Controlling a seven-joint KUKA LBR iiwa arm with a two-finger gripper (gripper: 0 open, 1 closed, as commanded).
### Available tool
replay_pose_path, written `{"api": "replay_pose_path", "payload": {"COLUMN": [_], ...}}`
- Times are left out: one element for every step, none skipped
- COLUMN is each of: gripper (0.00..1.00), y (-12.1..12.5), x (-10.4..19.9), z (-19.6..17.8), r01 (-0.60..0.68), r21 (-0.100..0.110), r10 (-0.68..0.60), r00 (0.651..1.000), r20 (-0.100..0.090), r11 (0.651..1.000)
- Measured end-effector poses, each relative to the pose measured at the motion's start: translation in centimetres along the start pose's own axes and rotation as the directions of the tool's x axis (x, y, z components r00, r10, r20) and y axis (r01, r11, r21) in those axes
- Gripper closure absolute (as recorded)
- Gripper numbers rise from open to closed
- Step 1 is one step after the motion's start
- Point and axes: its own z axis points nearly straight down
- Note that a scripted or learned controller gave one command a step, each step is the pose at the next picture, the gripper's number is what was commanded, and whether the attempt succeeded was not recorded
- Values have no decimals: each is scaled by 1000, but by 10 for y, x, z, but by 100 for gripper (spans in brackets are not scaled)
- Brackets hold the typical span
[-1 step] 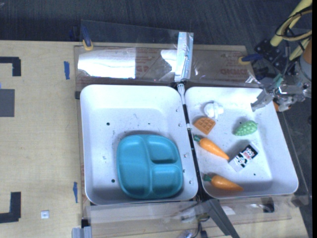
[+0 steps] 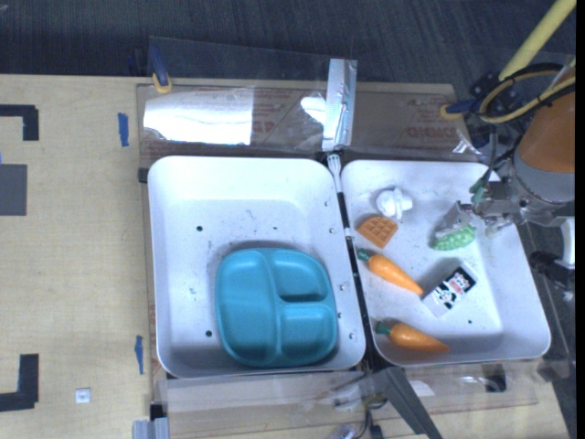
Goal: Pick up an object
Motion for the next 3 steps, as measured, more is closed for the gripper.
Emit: {"api": "replay_pose_path", "payload": {"gripper": [0, 100, 100], "y": [18, 18, 17], "x": [-9, -9, 59], "z": [63, 53, -86], "r01": [-30, -29, -64], "r21": [-10, -11, -14], "r10": [30, 29, 64], "r00": [1000, 1000, 998], "r20": [2, 2, 1], "r11": [1000, 1000, 998]}}
